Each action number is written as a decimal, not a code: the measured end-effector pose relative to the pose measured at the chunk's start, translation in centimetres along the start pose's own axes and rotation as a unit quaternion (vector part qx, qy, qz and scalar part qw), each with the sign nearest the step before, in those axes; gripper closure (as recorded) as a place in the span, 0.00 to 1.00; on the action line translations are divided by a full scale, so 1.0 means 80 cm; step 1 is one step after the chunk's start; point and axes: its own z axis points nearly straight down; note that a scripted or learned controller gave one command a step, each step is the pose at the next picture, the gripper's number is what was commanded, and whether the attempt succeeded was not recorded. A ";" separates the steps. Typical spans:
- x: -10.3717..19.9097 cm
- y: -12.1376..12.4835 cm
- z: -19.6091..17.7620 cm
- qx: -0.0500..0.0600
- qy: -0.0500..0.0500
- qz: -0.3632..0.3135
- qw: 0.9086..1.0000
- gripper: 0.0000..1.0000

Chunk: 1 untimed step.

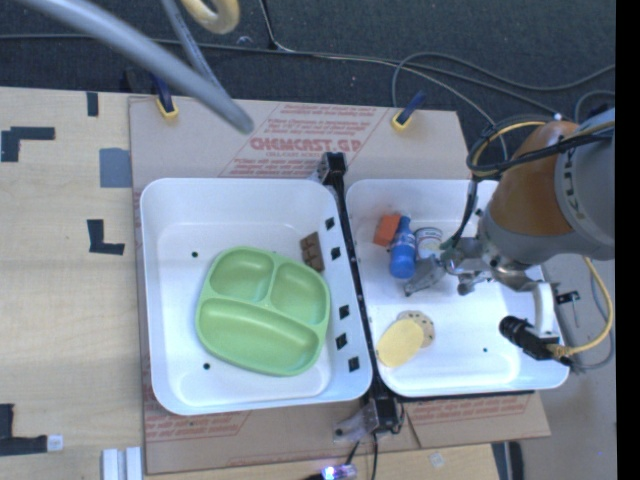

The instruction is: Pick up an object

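The hand is hovering in the right bin, fingers spread and holding nothing, just beside a blue bottle; a yellow object is lying nearby.

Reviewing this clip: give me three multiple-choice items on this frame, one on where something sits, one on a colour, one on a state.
1. Where does the divided plate lie?
A. left bin
B. right bin
C. on the cardboard outside the bins

2. What colour is the bottle in the right bin?
A. red
B. blue
C. black

3. How does the gripper stand relative to the right bin?
A. parked over the left bin
B. raised clear beyond the bench
C. down inside it, beside the bottle

Answers: 1 A, the green plate fills much of the left bin. 2 B, its body is blue. 3 C, the gripper sits low by the bottle.
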 end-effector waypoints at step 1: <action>0.001 0.001 0.049 -0.003 -0.001 -0.001 1.000 0.00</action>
